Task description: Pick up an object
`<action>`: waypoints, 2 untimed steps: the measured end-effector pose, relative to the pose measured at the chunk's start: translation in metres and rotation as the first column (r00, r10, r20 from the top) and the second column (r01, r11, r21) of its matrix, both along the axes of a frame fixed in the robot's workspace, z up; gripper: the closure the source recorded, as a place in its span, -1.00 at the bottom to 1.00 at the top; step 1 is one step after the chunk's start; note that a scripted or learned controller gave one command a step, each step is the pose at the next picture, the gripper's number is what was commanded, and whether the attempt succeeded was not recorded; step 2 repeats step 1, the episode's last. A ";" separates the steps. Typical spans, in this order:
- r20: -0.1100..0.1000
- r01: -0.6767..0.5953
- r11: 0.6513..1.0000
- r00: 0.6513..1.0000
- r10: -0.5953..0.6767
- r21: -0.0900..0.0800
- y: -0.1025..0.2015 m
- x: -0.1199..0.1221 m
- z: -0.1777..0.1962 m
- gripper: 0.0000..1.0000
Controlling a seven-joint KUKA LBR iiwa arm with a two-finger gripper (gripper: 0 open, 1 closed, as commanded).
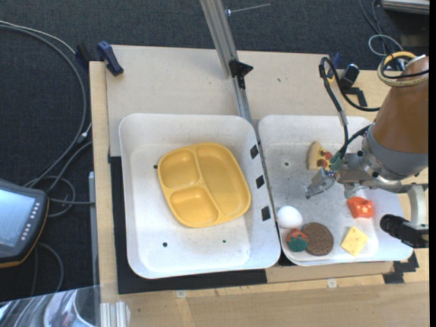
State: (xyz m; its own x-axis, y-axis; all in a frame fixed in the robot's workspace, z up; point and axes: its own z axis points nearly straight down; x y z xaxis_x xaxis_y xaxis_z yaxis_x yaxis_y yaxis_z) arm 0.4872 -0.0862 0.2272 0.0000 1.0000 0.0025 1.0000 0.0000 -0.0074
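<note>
My gripper [317, 185] hangs over the middle of the right bin [293, 136], above bare white floor, with the arm's grey and orange wrist [402, 125] reaching in from the right. A yellow pizza-like toy [315, 155] lies just behind the gripper. An orange-red block [360, 207] sits to its right and a little nearer the front. Along the front wall lie a white egg [289, 216], a red and green toy fruit [297, 239], a brown round cookie [318, 238] and a yellow cheese wedge [353, 240]. Nothing shows in the gripper.
The left bin [136, 182] holds a yellow divided tray [203, 183]. A metal pole [228, 43] slants down to the gap between the bins. Cables [338, 90] hang behind the right bin. A black part [402, 230] sticks out at the front right.
</note>
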 end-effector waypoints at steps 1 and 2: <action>-0.002 0.000 1.000 1.000 0.000 0.001 0.008 -0.009 -0.055 -1.00; -0.002 0.000 1.000 1.000 0.000 0.001 0.008 -0.009 -0.055 -1.00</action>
